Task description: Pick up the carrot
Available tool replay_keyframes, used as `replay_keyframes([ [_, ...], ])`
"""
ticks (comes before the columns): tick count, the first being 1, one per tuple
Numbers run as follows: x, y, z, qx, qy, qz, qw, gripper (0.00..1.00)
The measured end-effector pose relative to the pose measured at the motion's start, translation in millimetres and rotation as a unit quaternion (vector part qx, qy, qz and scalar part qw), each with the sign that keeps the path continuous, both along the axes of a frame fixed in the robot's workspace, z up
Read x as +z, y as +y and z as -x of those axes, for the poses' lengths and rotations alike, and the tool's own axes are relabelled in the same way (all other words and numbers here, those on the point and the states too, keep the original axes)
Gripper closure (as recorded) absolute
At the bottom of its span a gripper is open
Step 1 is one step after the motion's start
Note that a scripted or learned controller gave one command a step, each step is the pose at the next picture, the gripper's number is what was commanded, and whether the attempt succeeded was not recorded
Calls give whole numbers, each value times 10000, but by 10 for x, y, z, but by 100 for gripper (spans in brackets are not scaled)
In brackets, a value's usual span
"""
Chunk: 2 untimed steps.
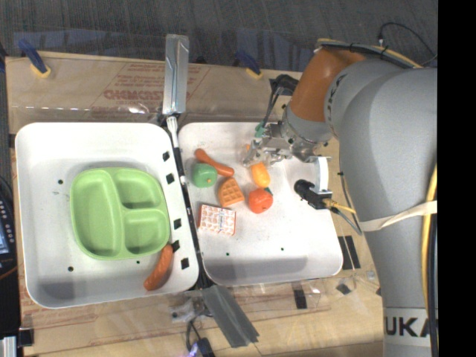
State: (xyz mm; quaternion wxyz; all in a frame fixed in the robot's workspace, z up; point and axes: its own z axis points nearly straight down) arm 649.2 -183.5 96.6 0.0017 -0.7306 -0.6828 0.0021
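Observation:
The carrot (215,163) is a slim orange stick lying at a slant in the upper left of the right bin (297,255). Its lower end touches a round green toy (204,175). My gripper (262,152) hangs low over the upper middle of that bin, to the right of the carrot and apart from it. It sits right above a small yellow-orange fruit (259,174). The wrist and the orange band (318,80) hide most of the gripper's upper side.
Around the carrot lie a waffle piece (230,193), a red tomato (260,200) and a pink wafer (217,219). The left bin (37,199) holds a green divided plate (119,213) and a sausage (158,268). A divider (182,192) separates the bins.

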Motion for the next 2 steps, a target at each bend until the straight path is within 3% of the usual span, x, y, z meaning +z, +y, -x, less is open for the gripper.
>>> replay_keyframes([
  [1, -73, -87, -71, -171, 23, -15, 9999, 100],
  [2, 937, 509, 28, 320, -27, -2, 9995, 100],
])
